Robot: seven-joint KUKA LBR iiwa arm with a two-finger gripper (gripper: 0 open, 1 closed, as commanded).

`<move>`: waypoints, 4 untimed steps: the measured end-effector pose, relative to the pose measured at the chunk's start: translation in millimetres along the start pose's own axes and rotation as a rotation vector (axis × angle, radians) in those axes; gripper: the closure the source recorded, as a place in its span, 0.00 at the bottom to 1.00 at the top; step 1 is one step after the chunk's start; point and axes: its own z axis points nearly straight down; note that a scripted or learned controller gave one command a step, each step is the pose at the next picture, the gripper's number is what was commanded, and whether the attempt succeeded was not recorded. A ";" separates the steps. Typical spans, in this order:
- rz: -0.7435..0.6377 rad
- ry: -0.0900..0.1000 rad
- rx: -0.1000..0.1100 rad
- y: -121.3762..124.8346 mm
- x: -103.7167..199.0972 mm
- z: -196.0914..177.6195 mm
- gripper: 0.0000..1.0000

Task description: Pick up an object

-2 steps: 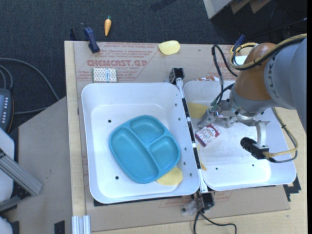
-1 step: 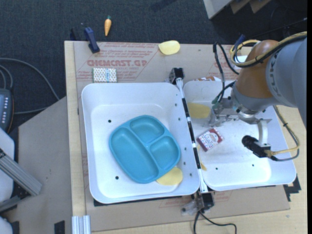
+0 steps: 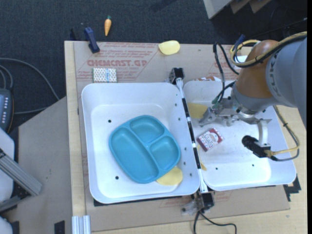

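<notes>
In the right bin point(image 3: 253, 172), a small red and white packet point(image 3: 210, 139) lies near the left wall. Behind it, a flat yellow piece point(image 3: 196, 109) rests against the same wall. My gripper point(image 3: 213, 117) hangs low over the bin's left half, just above and behind the packet and beside the yellow piece. Nothing is visibly held. The left bin point(image 3: 97, 106) holds a blue divided plate point(image 3: 144, 147), with a pale yellow piece point(image 3: 170, 177) poking out from under its lower right edge.
On the bench behind the bins lie a yellow lump point(image 3: 169, 47), a blue clip point(image 3: 91, 39), a small patterned packet point(image 3: 105, 74) and an orange carrot toy point(image 3: 107, 26). The grey arm with its orange band point(image 3: 253, 77) spans the right bin's back right.
</notes>
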 end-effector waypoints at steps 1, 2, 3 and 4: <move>-0.001 0.000 0.002 -25.8 -6.6 10.0 0.00; -0.001 0.000 0.002 -47.7 2.6 10.0 0.00; -0.001 0.000 0.001 -47.3 3.1 0.4 1.00; -0.003 -0.001 0.000 -45.7 55.7 -122.6 1.00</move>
